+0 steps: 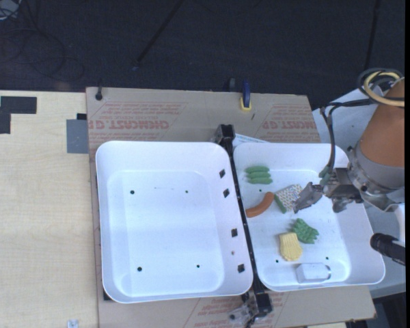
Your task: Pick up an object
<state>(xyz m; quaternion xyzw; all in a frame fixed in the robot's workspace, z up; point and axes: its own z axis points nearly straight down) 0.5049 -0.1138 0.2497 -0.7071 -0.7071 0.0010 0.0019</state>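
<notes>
Your gripper [306,198] hangs low over the right bin [359,268], reaching in from the right on the grey arm [386,145] with its orange band. Take the orange sausage-shaped piece [259,205] as your landmark: it lies slantwise near the middle of the right bin, close to that bin's left wall. Just to its right sits a pale, speckled block [288,197], and your gripper's dark fingertips come down right at that block's right-hand edge, touching it or very nearly so. From this angle you cannot tell whether the jaws stand apart or are pressed together, and nothing is plainly caught between them.

Above the sausage, towards the far wall, lies a green pod-like piece [259,175]. Below and to the right of the sausage you have a green leafy piece [305,231], just under the gripper, and touching it from below-left a yellow corn-like piece [290,247]. Further down from the sausage, near the bin's near rim, rests a white rounded block [313,272], hard to pick out against the white floor.

Left of the sausage, across the black clips at the divide, sits the left bin [109,183]. Both bins rest on a cardboard sheet [164,118] over the pale wooden bench [34,217].
</notes>
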